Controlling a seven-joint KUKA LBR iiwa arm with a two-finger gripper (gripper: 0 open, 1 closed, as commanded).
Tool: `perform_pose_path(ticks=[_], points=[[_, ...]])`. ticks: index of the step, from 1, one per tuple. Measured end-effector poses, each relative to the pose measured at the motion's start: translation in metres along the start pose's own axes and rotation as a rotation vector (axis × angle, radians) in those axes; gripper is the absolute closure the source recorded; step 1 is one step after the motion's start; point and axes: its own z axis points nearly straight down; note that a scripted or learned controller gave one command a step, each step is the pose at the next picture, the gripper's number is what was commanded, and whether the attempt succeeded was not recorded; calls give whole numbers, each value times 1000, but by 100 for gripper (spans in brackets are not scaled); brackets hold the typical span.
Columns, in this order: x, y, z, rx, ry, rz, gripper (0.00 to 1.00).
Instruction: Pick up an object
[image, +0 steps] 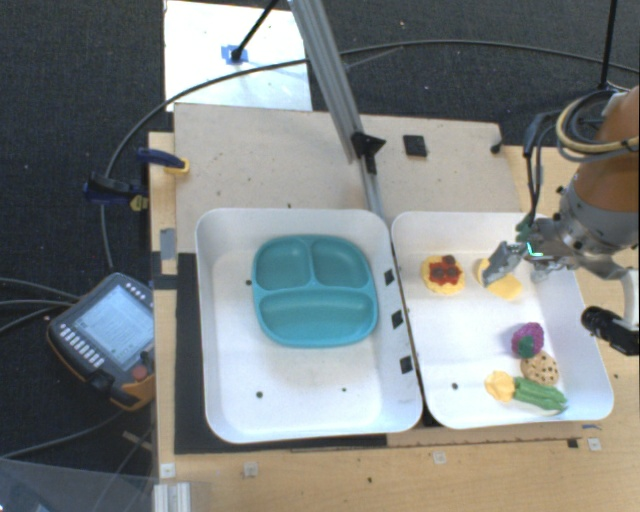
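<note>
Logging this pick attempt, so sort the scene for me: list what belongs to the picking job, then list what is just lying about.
Belongs to the job:
- gripper, down in the right bin
- yellow piece beside its fingers
- pizza toy
- purple toy
- cookie
- small yellow toy
- green toy

Just lying about:
- teal divided plate in the left bin
- handheld controller
- clamp

A robotics lab is indicated by a plywood bench (300, 160) set on dark carpet, cables (120, 170) trailed across the floor, a teach pendant (105, 335) laid beside it, and clamps (160, 160) fixed at its edge.
</note>
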Motion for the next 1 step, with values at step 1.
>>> perform_pose_path(ticks=[1], points=[[0,1,-1,-2,0,0,0]])
